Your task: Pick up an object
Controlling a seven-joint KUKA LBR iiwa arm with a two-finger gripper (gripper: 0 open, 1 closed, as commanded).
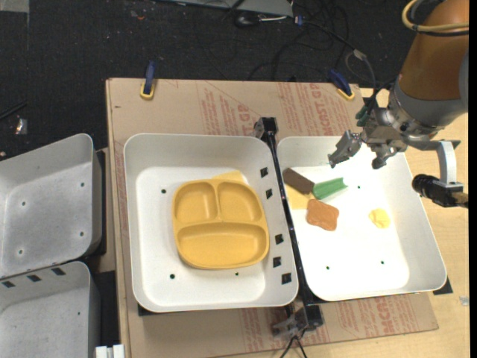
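In the right bin lie a brown block, a green piece, an orange-brown chunk and a small yellow piece. My gripper hangs above the bin's far part, up and to the right of the green piece, clear of all of them. Its two fingers stand spread apart with nothing between them.
The left bin holds a yellow divided plate. A black divider runs between the bins. Grey bin lids lie off the bench at the left. Blue-and-yellow clamps sit on the board's far edge.
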